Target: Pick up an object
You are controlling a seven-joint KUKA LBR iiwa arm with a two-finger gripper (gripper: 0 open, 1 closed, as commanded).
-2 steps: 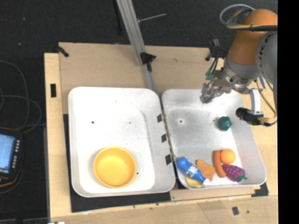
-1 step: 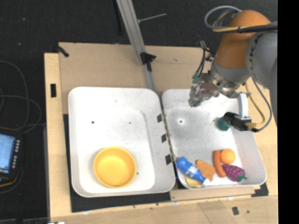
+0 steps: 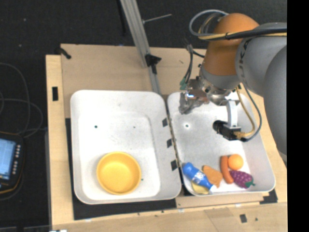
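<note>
I see two shallow white bins side by side on the tan surface (image 3: 106, 71). Both look like smooth moulded plastic with rounded corners and faint dark specks. The left bin (image 3: 91, 115) holds a round yellow bowl (image 3: 119, 172), glossy, sitting upright near its front edge.

The right bin (image 3: 203, 129) has a cluster of toy food along its front edge: a blue bottle-shaped piece with a yellow patch (image 3: 196, 176), a flat orange lobed piece (image 3: 213, 174) just beside it, an upright carrot-like orange stick (image 3: 225, 167), a small round orange fruit (image 3: 235, 161) touching the stick, and a knobbly purple grape bunch (image 3: 243, 178) in front of them.

The arm comes in from the right; its orange band sits above the wrist, and cables loop round it. The tool (image 3: 187, 103) hangs over the back left corner of the right bin, pointing down, well apart from the food cluster. I cannot tell whether the tool is spread or pressed together.
</note>
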